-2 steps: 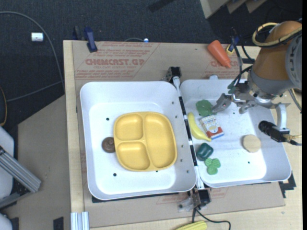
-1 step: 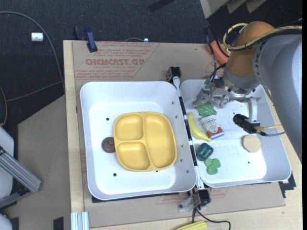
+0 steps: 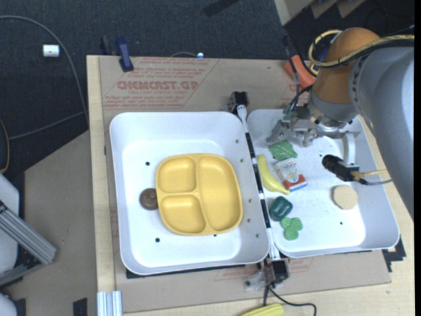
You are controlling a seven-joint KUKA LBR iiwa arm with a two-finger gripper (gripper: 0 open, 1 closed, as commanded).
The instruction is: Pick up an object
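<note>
Grey arm [image 3: 388, 84] over right bin [image 3: 368, 232]

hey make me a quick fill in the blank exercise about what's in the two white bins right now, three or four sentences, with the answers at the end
1. The yellow divided plate lies in the ______ bin.
2. The small brown disc sits just to the ______ of that plate.
3. The banana lies in the right bin close to the wall it shares with the ______ bin.
4. The gripper hangs over the ______ bin, near its far end.

Missing words: left; left; left; right
</note>
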